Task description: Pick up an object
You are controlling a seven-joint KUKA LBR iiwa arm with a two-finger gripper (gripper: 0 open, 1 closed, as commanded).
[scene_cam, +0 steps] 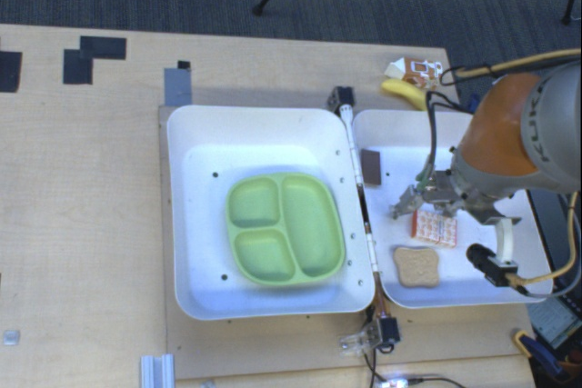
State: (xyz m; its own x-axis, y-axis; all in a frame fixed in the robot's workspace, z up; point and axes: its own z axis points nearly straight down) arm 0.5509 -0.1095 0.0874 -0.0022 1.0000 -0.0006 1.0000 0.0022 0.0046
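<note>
Red-and-white packet [435, 228] lies flat in right bin [400, 127], just above slice of toast [416, 266]; gripper [414, 200] hangs low at packet's upper-left edge, arm over it; grip state cannot be told; green divided plate [285, 228] in left bin [195, 195].

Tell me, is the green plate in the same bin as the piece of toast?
No, the green plate lies in the left bin, while the toast lies in the right bin.
</note>
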